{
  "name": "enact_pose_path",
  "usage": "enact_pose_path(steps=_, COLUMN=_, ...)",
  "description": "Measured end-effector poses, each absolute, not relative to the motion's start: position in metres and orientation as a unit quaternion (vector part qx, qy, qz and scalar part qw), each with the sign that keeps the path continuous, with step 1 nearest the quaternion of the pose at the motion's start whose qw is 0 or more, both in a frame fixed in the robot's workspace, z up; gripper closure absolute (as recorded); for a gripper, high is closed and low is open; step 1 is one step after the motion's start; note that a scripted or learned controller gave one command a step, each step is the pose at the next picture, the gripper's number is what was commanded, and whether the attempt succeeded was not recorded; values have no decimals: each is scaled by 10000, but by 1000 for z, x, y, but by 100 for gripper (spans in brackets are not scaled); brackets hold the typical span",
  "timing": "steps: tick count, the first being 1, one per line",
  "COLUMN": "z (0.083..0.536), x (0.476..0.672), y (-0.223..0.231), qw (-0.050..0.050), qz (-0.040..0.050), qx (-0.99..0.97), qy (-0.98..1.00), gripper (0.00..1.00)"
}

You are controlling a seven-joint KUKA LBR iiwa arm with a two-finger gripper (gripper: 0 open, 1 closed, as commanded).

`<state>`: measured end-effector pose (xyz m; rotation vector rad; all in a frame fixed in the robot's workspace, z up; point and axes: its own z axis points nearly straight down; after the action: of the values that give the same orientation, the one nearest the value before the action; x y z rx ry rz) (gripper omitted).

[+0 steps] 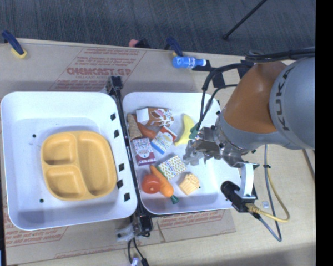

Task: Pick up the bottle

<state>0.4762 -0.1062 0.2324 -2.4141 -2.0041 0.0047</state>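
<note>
Beyond white bins (155, 100), blue bottle (187, 62)

two bins (11, 148) — one tray (77, 164), one carrot (162, 183)

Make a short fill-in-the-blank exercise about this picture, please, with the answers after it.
1. The yellow tray lies in the ____ bin.
2. The toy food is in the bin on the ____.
3. The gripper is above the ____ bin.
4. The carrot touches the red ____.

Answers: left; right; right; tomato
</note>
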Motion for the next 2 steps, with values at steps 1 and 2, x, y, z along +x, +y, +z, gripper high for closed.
enact_pose_path(steps=1, z=332, x=477, y=-173, qw=-2, qz=6, qx=-7681, qy=-6404, gripper=100)
enact_pose_path(steps=2, z=306, x=476, y=-184, qw=16, qz=14, qx=-7694, qy=-6388, gripper=100)
